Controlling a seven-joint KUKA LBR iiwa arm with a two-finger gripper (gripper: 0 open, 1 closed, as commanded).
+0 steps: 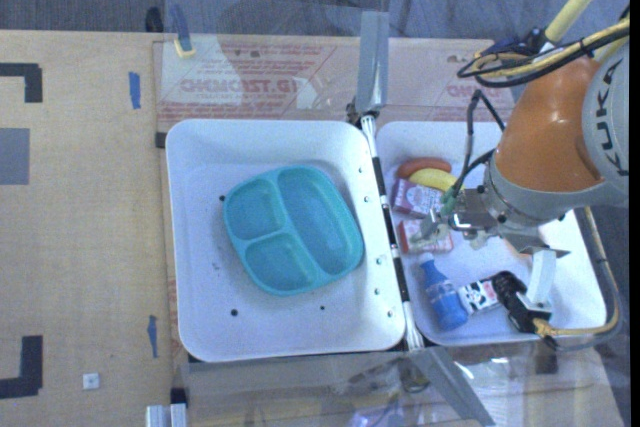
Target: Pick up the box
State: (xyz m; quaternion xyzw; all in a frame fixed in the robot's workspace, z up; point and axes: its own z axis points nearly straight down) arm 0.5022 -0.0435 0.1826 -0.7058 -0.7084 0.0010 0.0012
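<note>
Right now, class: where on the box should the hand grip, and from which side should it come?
Probably from above, across the short sides of the box. It lies flat in the right bin, crowded by the banana and bottle, so sideways approaches look blocked. The hand hangs over it.

I count two white bins [200,315], one teal divided plate [292,228], one blue bottle [441,293], one banana [432,179], two small boxes [414,198], one black-and-white item [497,294].

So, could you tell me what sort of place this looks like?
Probably a robotics lab workcell: a KUKA arm reaches over two white bins on a wooden bench marked with tape, cables trailing across grey carpet.
</note>
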